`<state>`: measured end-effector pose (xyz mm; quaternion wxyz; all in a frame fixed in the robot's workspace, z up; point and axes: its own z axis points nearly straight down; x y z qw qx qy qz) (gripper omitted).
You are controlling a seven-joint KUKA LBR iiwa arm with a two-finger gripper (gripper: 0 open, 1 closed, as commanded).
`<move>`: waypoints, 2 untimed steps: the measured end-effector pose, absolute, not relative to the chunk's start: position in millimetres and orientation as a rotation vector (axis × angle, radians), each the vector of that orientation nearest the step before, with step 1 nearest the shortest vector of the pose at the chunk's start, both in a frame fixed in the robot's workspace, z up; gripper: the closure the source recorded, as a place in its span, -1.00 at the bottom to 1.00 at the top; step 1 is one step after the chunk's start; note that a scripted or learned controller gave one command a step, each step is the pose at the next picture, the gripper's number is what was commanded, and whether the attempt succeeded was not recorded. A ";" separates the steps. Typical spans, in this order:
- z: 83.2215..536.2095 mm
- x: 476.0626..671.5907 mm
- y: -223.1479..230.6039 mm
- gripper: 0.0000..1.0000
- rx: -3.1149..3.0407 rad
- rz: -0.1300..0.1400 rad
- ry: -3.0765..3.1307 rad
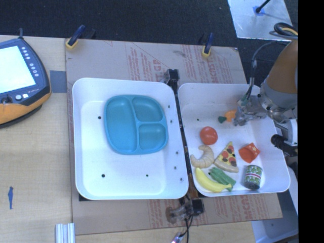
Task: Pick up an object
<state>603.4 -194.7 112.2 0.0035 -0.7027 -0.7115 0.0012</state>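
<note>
Light wooden bench [35, 156], brown cardboard sheet [152, 59] clamped on it, two shallow white bins; dark floor beyond. Left white bin [88, 181] holds a blue divided plastic plate [135, 124]. Right white bin [202, 97] holds toy food. Gripper [242, 114] sits just beside the small orange toy carrot [227, 117]; jaw state cannot be told, the tips blur together. Arm cut off at right.

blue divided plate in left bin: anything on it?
Empty. The blue plate shows three bare compartments; the toy food lies in the right bin.
</note>
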 end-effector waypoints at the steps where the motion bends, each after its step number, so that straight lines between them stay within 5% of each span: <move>1: 112.0 603.3 -194.6 -1.00 -2.202 0.004 -2.231; 2: 91.5 648.0 -160.2 -1.00 -2.214 0.002 -2.223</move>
